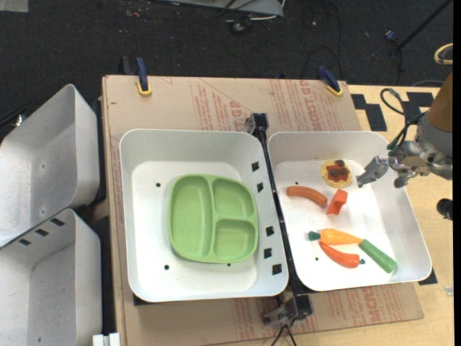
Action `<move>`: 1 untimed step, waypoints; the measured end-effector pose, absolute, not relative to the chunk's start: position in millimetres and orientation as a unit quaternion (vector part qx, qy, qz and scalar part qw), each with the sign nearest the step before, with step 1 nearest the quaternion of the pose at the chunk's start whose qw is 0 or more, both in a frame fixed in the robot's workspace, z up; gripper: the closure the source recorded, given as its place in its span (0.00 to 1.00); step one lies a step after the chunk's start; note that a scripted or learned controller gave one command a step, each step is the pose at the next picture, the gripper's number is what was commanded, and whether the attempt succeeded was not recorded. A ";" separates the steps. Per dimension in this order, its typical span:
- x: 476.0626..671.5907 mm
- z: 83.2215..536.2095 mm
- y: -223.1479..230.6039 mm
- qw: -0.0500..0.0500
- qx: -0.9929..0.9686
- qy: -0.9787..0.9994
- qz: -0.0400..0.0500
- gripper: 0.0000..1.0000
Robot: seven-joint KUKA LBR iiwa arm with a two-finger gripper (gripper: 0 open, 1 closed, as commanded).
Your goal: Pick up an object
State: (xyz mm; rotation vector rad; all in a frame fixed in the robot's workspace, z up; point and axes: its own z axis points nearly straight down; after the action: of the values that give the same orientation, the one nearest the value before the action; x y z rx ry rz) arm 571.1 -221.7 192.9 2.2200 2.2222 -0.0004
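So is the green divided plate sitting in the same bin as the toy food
No, the green divided plate lies alone in the left bin, while the toy food pieces such as the sausage lie in the right bin.

The scene is lit evenly and brightly from above. The two white bins [194, 150] are rendered close to overexposed, with little detail kept on their walls. Only soft, short shadows are cast beneath the green tray [214, 218]. The dark floor [72, 27] is left dim and grainy. Focus is kept fairly sharp throughout.
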 end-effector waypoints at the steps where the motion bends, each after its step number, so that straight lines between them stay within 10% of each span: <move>1: 574.0 131.1 -216.2 -0.001 0.707 0.708 -0.001 0.00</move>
State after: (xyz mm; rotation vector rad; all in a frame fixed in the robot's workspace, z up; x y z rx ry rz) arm 574.0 -216.2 131.1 2.2214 2.2252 -0.0027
